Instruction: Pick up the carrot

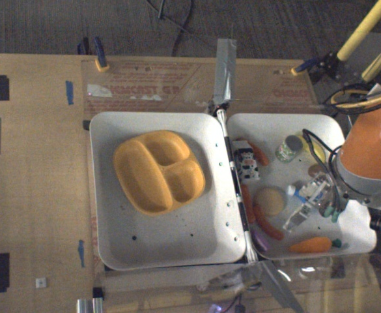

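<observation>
The carrot (310, 244), orange with a green stub at its right end, lies flat near the front wall of the right bin (356, 230). My gripper (301, 207) hangs above that bin's middle, a little behind and to the left of the carrot and apart from it. It looks open, with nothing between its fingers (294, 220). The arm's orange band (369, 149) comes in from the right and covers the bin's right part.
A tan round disc (269, 201) and a red long piece (269, 228) lie just left of the gripper. A small printed box (245, 161), a greenish jar (286, 150) and a yellow item (314, 147) sit further back. The left bin (105, 240) holds a yellow divided plate (159, 171).
</observation>
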`<state>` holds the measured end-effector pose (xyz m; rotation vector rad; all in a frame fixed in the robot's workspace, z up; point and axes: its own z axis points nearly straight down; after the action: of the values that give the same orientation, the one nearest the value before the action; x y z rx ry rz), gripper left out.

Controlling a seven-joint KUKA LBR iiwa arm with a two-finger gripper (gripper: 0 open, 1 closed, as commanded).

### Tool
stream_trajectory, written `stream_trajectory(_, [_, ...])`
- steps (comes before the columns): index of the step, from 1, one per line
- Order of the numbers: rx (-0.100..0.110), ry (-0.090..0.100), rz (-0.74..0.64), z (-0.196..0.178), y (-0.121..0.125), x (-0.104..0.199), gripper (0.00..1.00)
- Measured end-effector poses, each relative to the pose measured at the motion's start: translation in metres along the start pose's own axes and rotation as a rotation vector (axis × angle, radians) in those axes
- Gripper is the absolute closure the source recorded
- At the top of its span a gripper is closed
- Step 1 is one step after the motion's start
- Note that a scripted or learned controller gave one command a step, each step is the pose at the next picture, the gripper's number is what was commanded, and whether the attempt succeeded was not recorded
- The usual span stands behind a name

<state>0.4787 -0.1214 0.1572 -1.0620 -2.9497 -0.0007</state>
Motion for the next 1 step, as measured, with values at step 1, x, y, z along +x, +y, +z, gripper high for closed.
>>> stream_trajectory(1, [-0.001, -0.004, -0.273, -0.0243, 0.0284, 0.0226, 0.00])
